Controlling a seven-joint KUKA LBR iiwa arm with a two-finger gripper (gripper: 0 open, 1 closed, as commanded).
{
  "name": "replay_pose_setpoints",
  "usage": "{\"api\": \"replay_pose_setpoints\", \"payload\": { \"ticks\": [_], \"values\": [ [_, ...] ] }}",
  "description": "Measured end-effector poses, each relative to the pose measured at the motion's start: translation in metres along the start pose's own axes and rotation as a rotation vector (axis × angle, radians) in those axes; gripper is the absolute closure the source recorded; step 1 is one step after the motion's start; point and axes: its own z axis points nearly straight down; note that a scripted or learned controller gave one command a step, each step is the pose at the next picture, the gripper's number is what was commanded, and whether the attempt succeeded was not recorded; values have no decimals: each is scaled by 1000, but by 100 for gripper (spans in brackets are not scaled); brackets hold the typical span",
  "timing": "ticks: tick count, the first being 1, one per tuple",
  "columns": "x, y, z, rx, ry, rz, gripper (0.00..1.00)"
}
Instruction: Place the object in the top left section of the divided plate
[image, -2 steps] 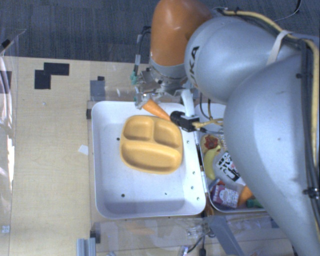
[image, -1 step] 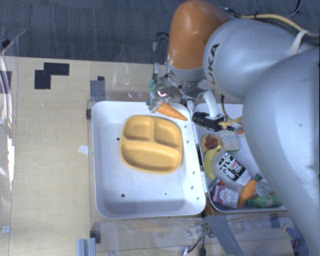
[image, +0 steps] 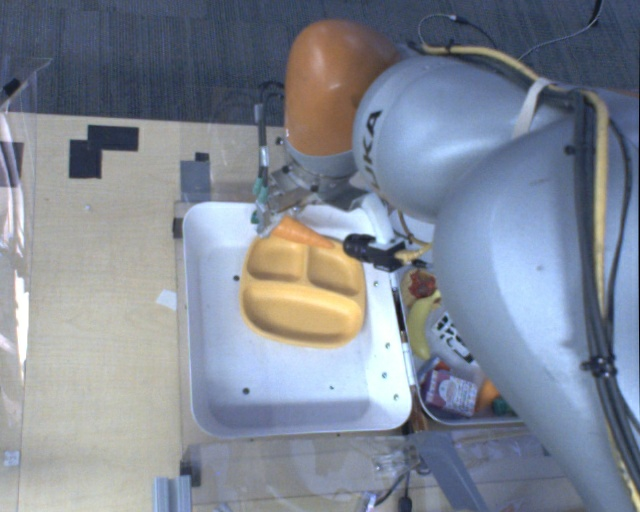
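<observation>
A yellow divided plate (image: 300, 292) lies in the left white bin (image: 215, 340), toward its far right. An orange wedge-shaped object (image: 298, 233) rests against the plate's far rim, just above the two upper sections. My gripper (image: 266, 212) hangs at the plate's far left corner, its tip right beside the orange object's left end. The wrist hides whether the object is between the fingers.
The right bin (image: 425, 405) holds a yellow banana (image: 420, 322), a dark red packet (image: 450, 390) and a small orange item (image: 487, 397), mostly under the arm. The big grey arm covers the right half of the view. Black marks lie on the bench at the far left.
</observation>
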Motion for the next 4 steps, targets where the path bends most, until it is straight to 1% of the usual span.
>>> {"api": "replay_pose_setpoints", "payload": {
  "ticks": [1, 2, 3, 4],
  "values": [
    [-41, -22, -21, -2, -1, -86, 100],
    [-28, -14, -77, -3, -2, -208, 100],
    [15, -20, -34, 0, 0, -105, 100],
    [-54, -29, 5, 0, -1, -177, 100]
  ]
}}
